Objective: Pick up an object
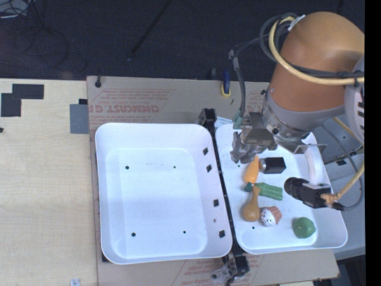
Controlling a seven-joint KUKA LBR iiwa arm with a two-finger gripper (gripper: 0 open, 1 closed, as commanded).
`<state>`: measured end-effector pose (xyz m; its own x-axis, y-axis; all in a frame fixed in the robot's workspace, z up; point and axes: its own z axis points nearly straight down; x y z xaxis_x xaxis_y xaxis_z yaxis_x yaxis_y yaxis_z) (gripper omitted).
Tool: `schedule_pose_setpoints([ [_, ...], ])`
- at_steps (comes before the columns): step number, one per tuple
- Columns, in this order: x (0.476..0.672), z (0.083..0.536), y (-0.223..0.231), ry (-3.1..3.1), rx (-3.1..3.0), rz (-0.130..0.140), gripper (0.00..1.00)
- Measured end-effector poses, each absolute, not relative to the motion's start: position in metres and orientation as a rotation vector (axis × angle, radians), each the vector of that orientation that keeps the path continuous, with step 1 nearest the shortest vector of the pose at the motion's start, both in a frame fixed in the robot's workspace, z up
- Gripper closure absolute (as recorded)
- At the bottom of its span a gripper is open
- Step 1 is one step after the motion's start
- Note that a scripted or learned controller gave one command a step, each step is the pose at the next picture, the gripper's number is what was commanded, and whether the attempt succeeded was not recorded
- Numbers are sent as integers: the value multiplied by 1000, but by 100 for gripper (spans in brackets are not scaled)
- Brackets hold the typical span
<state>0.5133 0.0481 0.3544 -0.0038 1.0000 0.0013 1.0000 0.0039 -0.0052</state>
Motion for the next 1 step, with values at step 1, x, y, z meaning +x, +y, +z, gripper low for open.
schedule_pose_setpoints([
  [1, 518, 446, 109, -2232, -2215, -11, 100],
])
